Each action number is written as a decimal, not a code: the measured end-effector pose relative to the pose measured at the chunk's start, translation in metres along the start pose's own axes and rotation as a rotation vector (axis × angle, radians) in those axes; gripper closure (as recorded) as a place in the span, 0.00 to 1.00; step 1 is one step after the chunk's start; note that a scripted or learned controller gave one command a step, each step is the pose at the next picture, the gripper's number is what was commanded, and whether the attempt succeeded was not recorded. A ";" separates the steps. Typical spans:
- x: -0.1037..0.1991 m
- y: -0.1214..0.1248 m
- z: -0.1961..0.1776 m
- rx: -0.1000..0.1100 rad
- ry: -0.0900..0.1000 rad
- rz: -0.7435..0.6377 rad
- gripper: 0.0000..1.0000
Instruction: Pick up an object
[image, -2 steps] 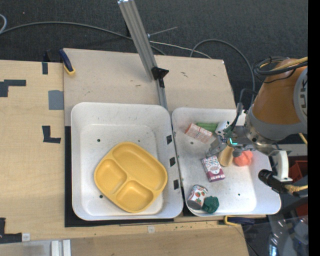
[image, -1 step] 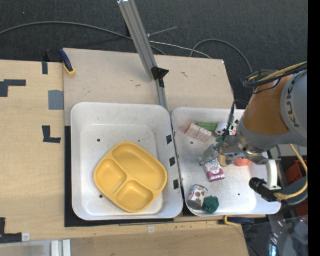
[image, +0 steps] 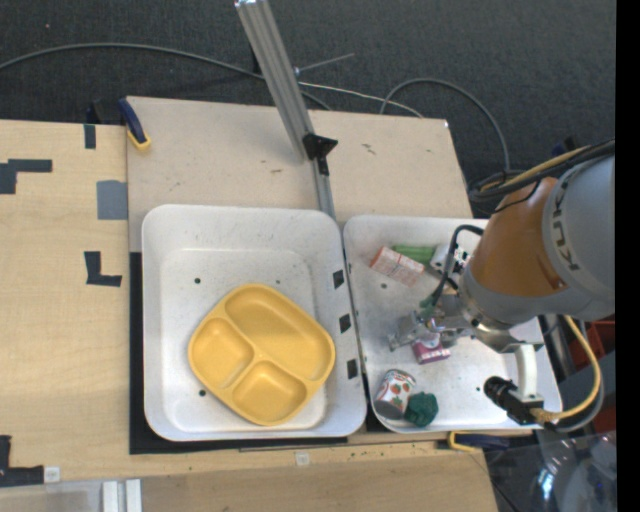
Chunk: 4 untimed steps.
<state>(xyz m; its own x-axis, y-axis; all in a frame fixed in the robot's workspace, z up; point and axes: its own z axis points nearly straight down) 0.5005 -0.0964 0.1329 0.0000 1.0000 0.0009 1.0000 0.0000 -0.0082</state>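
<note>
A yellow divided plate (image: 261, 352) lay in the left white bin (image: 160, 300). Beyond that bin's far edge, a grey metal pole (image: 285, 85) slanted across the bench, and a blue-and-yellow clamp (image: 133, 123) sat near the bin's far-left corner.

Grey arm reaching from right, end effector (image: 420, 332) lowered — wrist bent

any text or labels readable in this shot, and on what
"KU": partial dark lettering on the grey arm, cut off at the frame's edge.
Pink and white package in the right bin: print too blurred to read.
Small magenta item by the gripper: label too small to read.
Yellow divided plate: no text seen.
</note>
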 end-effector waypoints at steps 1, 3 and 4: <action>-0.004 0.002 0.041 -0.017 -0.009 0.003 0.00; 0.002 0.004 -0.013 -0.010 -0.001 -0.002 1.00; 0.005 0.007 -0.076 -0.013 -0.002 -0.002 1.00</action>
<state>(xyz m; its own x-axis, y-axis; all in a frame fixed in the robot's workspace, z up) 0.5077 -0.0916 0.2085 -0.0021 1.0000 -0.0008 1.0000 0.0021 0.0045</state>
